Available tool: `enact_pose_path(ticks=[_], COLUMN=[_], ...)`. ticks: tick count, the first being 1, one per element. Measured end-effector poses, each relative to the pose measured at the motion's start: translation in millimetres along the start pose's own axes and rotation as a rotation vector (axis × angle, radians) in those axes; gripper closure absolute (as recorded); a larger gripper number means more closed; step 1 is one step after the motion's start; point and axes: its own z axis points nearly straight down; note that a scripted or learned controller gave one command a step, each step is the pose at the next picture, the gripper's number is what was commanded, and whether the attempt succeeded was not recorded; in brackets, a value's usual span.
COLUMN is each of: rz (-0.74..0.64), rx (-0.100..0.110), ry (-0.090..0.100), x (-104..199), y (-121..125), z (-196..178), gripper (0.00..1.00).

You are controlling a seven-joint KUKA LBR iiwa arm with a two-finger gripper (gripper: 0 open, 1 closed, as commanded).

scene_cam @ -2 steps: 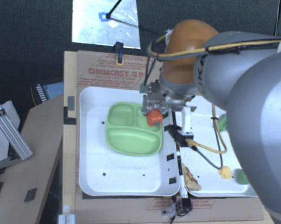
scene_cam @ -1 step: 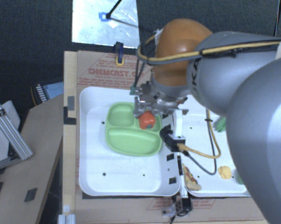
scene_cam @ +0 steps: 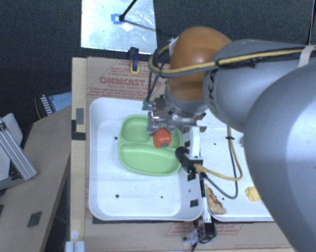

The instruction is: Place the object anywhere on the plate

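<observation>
Where the cardboard sheet (scene_cam: pixel 118 79) shows beyond the left bin (scene_cam: pixel 101 162), red letters read CHEMCAST. A green plate (scene_cam: pixel 141 158) with divided sections lies in that bin, with bare white floor open toward the near and left rims. The red object (scene_cam: pixel 161 138) sits at the plate's right part, just under the pincer (scene_cam: pixel 159 127); the arm (scene_cam: pixel 263 101) hides its fingers, so I cannot tell how they stand. Yellowish bits (scene_cam: pixel 253 194) lie in the right bin (scene_cam: pixel 225 152), which the arm largely cuts off.
</observation>
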Motion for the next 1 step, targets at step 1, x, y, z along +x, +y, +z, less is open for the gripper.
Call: enact_pose_path(ticks=[1], rz=[0.001], rx=[-0.001], ry=[0.000], x=[-0.2], y=[0.2], z=[-0.8], gripper=[0.00])
